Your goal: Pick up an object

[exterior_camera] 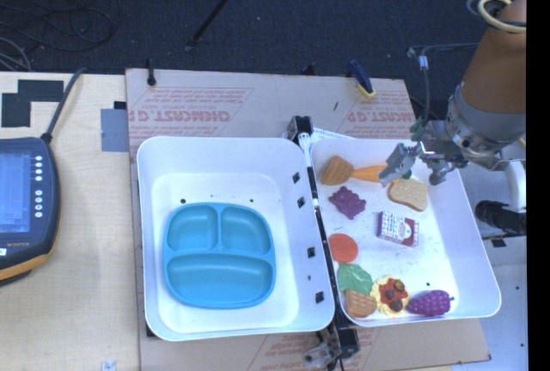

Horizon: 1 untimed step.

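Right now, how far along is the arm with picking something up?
Nothing looks picked yet. The toy food, including the bread slice, carrot and purple grapes, lies in the right bin. The gripper hangs over that bin's upper part, near the bread and carrot. The grasp and the lift are left. The blue tray lies in the left bin.

Dark carpeted floor (284,0) strewn with black cables (60,9) (upper left); pale wooden bench (77,301) beneath brown cardboard (249,103).
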### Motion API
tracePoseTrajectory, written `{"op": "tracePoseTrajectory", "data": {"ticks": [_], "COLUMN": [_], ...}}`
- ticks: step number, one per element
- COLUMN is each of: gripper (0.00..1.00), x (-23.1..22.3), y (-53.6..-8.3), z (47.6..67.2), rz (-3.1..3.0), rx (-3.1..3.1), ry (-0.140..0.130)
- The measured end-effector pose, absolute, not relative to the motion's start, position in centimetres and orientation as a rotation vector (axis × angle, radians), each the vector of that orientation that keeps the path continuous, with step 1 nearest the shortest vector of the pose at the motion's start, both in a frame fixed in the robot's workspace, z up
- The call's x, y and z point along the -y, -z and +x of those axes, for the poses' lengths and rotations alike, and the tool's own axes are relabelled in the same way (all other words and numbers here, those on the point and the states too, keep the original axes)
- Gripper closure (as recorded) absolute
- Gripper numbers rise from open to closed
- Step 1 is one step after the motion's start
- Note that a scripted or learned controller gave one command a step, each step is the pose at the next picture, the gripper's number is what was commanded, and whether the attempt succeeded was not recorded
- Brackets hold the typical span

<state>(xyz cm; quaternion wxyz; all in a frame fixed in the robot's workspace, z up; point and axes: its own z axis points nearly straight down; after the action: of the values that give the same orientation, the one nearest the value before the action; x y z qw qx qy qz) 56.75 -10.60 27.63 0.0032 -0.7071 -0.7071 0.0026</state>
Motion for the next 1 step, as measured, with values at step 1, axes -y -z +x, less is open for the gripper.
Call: {"op": "tracePoseTrajectory", "data": {"ticks": [1], "gripper": [0.00], "x": [6.95], "y": [-21.23], "z": [61.93], "rz": [-2.212], "rx": [2.219], "ry": [-0.009]}}
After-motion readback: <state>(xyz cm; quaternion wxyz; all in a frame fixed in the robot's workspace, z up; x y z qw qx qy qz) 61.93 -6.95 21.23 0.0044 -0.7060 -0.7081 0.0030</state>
